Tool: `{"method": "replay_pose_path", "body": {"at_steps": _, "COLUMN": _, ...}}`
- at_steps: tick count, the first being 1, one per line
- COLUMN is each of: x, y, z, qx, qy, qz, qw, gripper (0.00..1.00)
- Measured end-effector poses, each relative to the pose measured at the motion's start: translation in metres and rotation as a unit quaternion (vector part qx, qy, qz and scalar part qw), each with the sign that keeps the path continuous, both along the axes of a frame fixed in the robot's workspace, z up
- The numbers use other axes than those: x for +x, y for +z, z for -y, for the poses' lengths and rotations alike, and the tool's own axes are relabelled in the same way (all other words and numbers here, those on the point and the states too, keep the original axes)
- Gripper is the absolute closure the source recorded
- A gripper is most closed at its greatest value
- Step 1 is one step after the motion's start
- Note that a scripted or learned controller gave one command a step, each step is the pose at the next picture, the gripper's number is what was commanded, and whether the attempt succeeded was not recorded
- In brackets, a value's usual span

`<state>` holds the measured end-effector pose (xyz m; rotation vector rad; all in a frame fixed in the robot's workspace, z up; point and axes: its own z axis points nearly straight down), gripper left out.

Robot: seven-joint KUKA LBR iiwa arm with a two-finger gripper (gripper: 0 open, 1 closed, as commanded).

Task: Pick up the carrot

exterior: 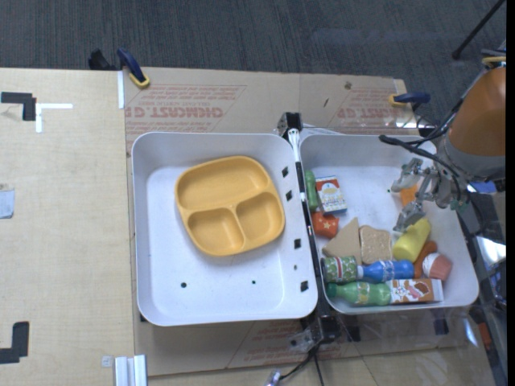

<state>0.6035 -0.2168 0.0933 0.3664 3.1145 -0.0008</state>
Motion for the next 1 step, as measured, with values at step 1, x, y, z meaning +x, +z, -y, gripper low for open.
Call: {"method": "replay_pose_path", "body": {"at_steps": 1, "x": 0.0027, "y": 0.0113, "z": -0.001, "qx": -0.0017, "qy": 0.003, "qz": 0.003, "qw": 1.0, "gripper": 1.0}}
